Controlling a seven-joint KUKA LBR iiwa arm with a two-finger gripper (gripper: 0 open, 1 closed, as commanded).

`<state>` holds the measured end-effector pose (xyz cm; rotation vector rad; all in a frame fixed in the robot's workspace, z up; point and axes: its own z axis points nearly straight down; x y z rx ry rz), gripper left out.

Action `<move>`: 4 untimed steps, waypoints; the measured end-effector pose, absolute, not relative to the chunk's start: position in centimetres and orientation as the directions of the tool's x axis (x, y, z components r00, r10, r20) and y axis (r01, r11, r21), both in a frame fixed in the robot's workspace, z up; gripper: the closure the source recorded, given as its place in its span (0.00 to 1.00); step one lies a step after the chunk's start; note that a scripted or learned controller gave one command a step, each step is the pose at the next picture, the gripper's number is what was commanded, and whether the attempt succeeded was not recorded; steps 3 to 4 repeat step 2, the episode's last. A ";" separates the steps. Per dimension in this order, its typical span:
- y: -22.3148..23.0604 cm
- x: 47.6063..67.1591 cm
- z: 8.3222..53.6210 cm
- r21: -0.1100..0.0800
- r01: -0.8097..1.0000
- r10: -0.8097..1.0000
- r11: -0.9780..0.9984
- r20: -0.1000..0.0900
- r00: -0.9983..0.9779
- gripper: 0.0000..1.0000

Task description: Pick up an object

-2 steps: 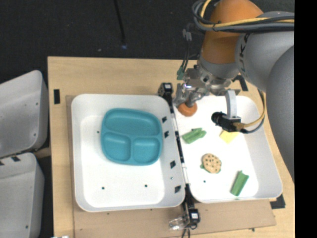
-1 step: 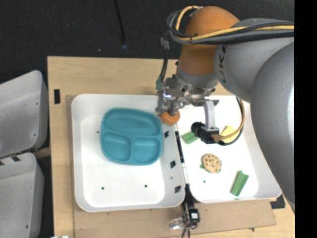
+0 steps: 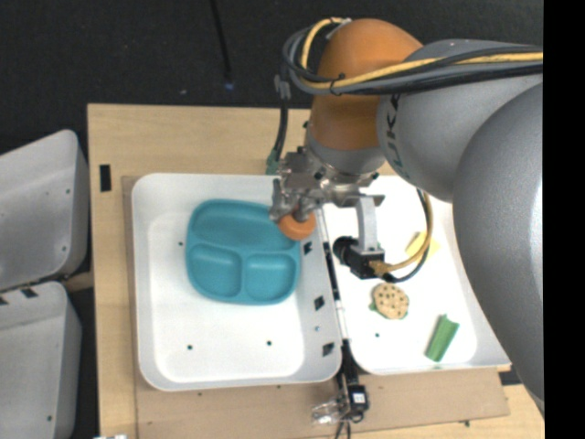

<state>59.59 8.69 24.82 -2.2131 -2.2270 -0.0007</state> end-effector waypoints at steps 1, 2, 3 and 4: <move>8.8 59.3 23.0 -0.002 1.000 1.000 0.001 -0.001 -0.001 1.00; 8.8 59.3 23.1 0.000 1.000 1.000 -0.001 0.000 0.001 0.00; 8.8 59.3 23.1 0.000 1.000 1.000 -0.001 0.000 0.001 0.00; 8.8 59.3 23.1 0.000 1.000 1.000 -0.001 0.000 0.001 0.00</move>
